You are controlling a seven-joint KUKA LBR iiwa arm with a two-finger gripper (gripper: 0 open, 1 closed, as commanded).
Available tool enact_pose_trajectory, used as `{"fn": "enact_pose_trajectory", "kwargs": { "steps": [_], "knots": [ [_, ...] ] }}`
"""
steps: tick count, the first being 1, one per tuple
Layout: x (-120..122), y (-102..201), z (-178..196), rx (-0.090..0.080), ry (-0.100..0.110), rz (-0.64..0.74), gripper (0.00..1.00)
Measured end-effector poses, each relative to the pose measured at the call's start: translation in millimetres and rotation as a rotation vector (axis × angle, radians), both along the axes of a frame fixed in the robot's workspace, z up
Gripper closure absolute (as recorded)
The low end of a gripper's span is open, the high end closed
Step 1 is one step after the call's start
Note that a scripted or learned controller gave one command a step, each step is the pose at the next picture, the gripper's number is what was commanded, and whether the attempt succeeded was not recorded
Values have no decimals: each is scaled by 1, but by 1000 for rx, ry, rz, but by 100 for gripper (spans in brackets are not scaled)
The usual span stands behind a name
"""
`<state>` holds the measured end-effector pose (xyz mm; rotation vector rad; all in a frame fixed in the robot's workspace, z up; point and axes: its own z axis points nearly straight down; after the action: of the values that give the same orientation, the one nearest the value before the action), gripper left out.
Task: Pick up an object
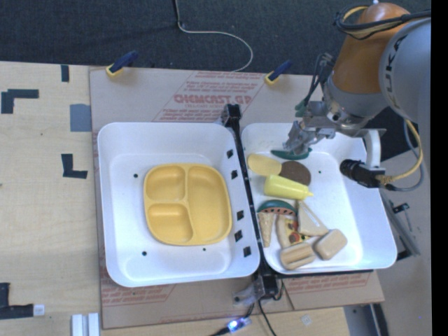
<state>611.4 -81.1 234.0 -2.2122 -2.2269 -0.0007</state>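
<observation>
Over the right bin [364, 208] we see the gripper [299, 144] low above a brown disc [297, 171] and yellow pieces [287, 186]; something teal [285, 153] seems to sit at its tips, but we cannot tell the fingers' state.

My gripper [297, 144] hangs low over the right bin [364, 208], just above a brown disc [297, 171] and yellow pieces [278, 177]. A yellow divided tray [187, 204] fills the left bin [115, 187].
</observation>
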Motion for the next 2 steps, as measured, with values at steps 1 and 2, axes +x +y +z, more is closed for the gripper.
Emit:
{"fn": "enact_pose_trajectory", "kwargs": {
  "steps": [1,2],
  "knots": [
    [-4,39,-1,-1,1,-1,100],
    [1,32,-15,-4,2,-6,100]
  ]
}}
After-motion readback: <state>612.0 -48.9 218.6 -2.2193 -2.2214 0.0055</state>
